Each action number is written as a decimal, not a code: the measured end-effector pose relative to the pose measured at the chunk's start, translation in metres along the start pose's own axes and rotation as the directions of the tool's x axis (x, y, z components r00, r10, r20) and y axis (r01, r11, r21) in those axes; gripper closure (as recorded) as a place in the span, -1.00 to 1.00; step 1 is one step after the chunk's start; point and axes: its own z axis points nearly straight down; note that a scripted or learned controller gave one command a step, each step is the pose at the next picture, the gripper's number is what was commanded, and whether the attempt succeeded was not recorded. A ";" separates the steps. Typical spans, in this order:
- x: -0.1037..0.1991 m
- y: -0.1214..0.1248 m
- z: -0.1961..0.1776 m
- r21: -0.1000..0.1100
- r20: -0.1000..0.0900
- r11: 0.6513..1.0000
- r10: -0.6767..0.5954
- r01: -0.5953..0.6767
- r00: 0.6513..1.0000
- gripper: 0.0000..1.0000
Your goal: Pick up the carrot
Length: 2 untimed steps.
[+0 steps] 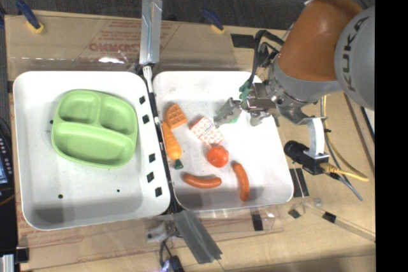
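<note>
From the overhead camera, you see the arm (322, 41) reaching in from the upper right of the frame, its rounded orange band sitting above the right bin's (268, 175) far right corner. The wrist bends down and toward the left, so the tool (228, 113) hangs over the upper middle of that bin, pointing leftward. Whether its fingers are spread or pressed together you cannot tell from here; nothing shows pinched in them.

Your carrot (171, 143) lies along the left wall of the right bin, just right of the divider, long axis running up and down the frame with a dark green stub at its lower end. It is apart from the tool, lower and to the left. Just above it rests an orange waffle-like piece (175, 115). A small red-and-white box (206, 130) lies between the carrot and the tool, with a tomato (218, 155) just below it. Two sausages sit near the bottom: one (202, 181) lying flat, the other (241, 180) turned nearly upright in the frame.

In the left bin (38, 200) a green divided plate (95, 127) fills the upper middle. Both bins rest on the brown surface (344, 200).
</note>
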 end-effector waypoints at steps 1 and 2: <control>0.008 -0.045 0.095 -0.001 0.000 0.919 -0.395 0.395 0.919 -1.00; 0.036 0.010 0.059 -0.004 0.002 0.997 -0.074 0.074 0.997 -1.00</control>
